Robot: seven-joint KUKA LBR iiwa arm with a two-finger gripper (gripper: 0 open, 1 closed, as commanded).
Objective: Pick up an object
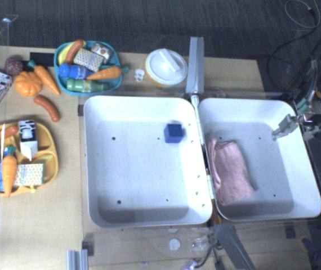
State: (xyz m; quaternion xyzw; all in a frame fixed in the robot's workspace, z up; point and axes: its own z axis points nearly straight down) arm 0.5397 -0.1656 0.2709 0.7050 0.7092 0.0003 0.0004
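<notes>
A small blue block (174, 133), cube-shaped and matte, sat in the left bin (115, 207) near its upper right corner. A soft, crumpled pink cloth (231, 170) lay along the left side of the right bin (295, 207). The gripper (284, 126) hung over that bin's upper right edge, holding nothing; whether it was spread, I could not tell.

Tan wooden bench (48, 218). Two white bins touching side by side: left bin (101, 207), right bin (295, 207). Far edge: blue bowl (65, 86) of toy food, white lidded container (166, 66). Left: yellow tray (50, 151), loose toy pumpkin (27, 84), carrot (48, 79), sausage (47, 107).
</notes>
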